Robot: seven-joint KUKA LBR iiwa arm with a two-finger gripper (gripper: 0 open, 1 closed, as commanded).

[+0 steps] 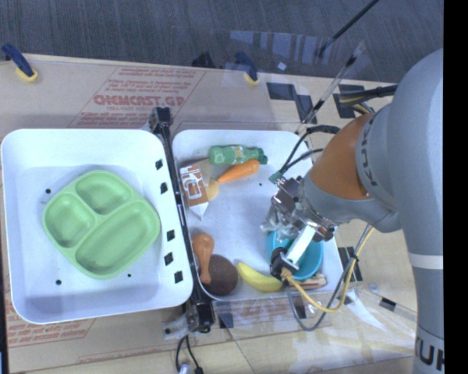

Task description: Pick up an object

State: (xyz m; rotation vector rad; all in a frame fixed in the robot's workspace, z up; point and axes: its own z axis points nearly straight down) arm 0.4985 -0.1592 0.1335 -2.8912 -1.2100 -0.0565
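Bulky grey arm [421, 154], orange wrist band [339, 166], yellow cable [327, 298].

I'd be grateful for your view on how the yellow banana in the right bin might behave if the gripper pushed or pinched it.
The curved yellow banana would probably pivot rather than roll straight, given its bend. Its smooth, glossy skin suggests a plastic toy, likely stiff, light and a bit slippery. It lies close to the dark brown rounded object and the blue cup, so a push may jam it.
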